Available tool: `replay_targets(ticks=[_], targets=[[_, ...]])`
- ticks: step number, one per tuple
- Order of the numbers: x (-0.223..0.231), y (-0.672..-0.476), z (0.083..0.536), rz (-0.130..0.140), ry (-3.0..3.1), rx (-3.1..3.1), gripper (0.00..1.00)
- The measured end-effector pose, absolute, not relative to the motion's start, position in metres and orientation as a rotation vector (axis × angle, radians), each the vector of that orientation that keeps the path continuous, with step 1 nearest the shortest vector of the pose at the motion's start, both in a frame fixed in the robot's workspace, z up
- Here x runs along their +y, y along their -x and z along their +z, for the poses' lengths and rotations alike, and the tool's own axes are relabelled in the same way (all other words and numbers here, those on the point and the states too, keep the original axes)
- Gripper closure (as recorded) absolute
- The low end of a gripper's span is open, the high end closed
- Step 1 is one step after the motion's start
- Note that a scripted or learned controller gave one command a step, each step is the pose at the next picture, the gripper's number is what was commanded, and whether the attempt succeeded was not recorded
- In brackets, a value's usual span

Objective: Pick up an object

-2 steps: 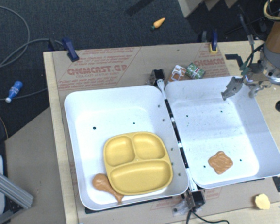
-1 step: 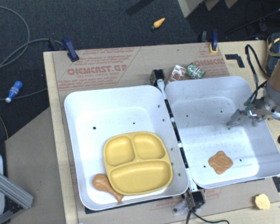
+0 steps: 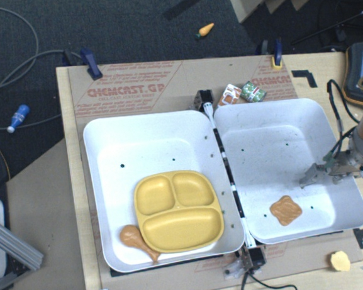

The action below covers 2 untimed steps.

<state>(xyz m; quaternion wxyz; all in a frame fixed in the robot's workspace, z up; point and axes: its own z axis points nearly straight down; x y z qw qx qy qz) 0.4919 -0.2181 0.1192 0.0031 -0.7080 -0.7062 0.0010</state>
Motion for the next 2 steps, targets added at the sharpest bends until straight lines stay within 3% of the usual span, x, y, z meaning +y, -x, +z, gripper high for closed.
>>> replay_targets(ticks=[1, 2], targets=[[-0.203, -0.542, 0.083, -0.001, 2.22, -2.228, 0.0], [-0.191, -0.625, 0.086, -0.007, 2.22, -2.233, 0.0]])
